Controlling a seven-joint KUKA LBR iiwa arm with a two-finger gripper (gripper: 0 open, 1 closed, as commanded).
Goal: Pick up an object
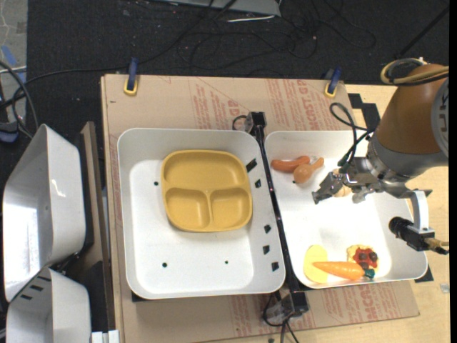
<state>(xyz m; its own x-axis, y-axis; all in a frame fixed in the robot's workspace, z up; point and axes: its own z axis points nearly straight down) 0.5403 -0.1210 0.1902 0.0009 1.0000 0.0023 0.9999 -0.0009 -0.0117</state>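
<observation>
In the right bin [400, 227] lie an orange sausage-shaped toy [289, 165] with a small pear-like piece [305, 171] beside it at the back left. A yellow round piece [315, 260], an orange carrot [339, 269] and a red-and-yellow toy [363, 256] sit at the front. My gripper [328, 189] hangs over the bin's middle, just right of and below the sausage, apart from it. Its dark fingers [321, 194] point left with nothing visible between them.
The left bin [136, 213] holds a yellow divided plate [207, 190]. A black divider with clips [268, 199] runs between the bins. Two yellow clamps [131, 84] sit at the bench's back edge. Folded white bins [39, 206] stand at far left. Cables lie behind.
</observation>
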